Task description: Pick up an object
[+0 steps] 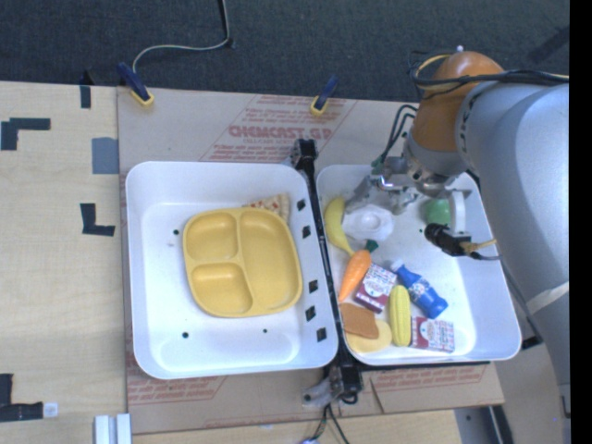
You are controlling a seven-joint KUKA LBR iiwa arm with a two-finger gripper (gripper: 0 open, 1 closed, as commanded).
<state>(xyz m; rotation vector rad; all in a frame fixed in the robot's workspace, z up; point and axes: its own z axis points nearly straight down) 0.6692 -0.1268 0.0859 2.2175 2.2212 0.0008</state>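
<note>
Hovering near the right bin's (pixel 495 340) far edge, the gripper (pixel 393 188) hides its grip beside the banana (pixel 335 225).

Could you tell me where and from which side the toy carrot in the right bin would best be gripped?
Probably across the carrot's orange middle, coming straight down from above: it lies flat and slanted, thickest there, with a small box close on its right side.

You're looking at a pile of toy food sitting in the right bin (pixel 499 317): a banana (pixel 334 227) lying by the left wall, a carrot (pixel 355 275) slanting below it, corn (pixel 400 315) standing lengthwise near the front, a blue bottle (pixel 421 290) tilting beside it, something green (pixel 437 211) resting further back.
</note>
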